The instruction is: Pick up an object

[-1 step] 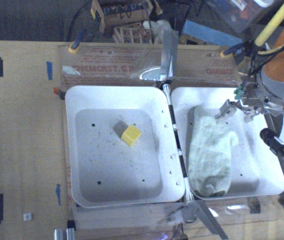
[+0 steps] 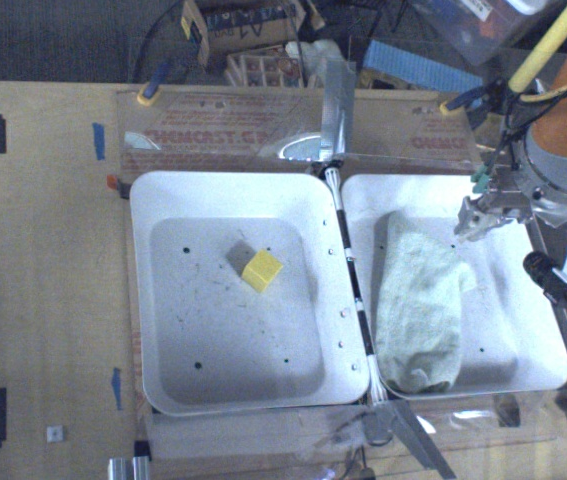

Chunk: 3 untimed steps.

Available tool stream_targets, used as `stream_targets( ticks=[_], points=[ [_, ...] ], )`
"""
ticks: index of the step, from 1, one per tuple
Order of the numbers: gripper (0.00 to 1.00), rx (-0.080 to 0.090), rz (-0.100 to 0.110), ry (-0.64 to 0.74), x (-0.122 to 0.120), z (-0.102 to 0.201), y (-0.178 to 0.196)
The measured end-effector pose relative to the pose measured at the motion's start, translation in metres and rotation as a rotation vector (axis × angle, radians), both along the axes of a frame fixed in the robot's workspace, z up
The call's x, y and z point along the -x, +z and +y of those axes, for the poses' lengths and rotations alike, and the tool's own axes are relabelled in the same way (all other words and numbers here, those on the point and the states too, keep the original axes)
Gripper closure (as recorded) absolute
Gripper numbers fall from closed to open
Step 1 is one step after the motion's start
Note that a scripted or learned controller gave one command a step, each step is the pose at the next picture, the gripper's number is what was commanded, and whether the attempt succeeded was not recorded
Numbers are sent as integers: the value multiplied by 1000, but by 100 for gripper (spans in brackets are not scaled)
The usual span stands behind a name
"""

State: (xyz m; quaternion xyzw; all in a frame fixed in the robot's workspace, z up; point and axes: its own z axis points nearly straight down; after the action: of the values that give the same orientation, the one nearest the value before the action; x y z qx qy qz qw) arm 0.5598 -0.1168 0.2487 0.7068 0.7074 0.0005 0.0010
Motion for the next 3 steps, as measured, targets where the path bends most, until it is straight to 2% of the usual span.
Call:
stream_targets(
  ticks=[1, 2, 3],
  points=[
    [100, -2, 5, -143, 2, -20, -48],
    [100, -2, 5, -114, 38, 59, -62],
    [100, 0, 0, -270, 24, 52, -3]
  ],
)
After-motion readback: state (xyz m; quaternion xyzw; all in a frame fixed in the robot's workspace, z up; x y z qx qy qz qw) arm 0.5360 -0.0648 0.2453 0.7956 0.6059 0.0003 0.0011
